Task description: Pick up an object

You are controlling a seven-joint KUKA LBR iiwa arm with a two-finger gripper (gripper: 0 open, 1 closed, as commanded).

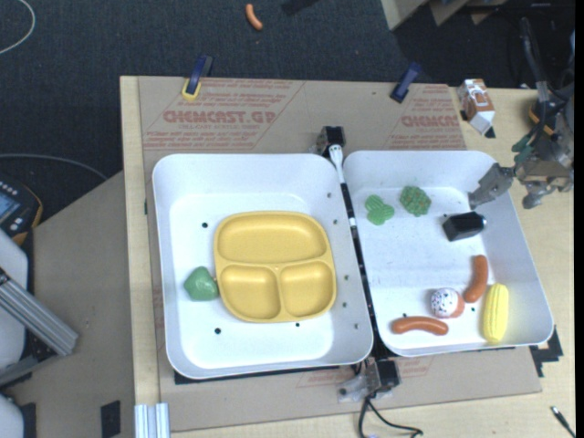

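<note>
Nothing is picked yet: the black block lies in the right bin near the gripper, whose finger state I cannot tell, so descent onto it comes next.

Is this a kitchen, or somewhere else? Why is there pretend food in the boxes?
Probably a robot lab, not a kitchen. Two white bins sit on a workbench, holding toy food like a corn cob and a yellow divided plate. A robot gripper reaches in from the right, and cables lie around.
</note>
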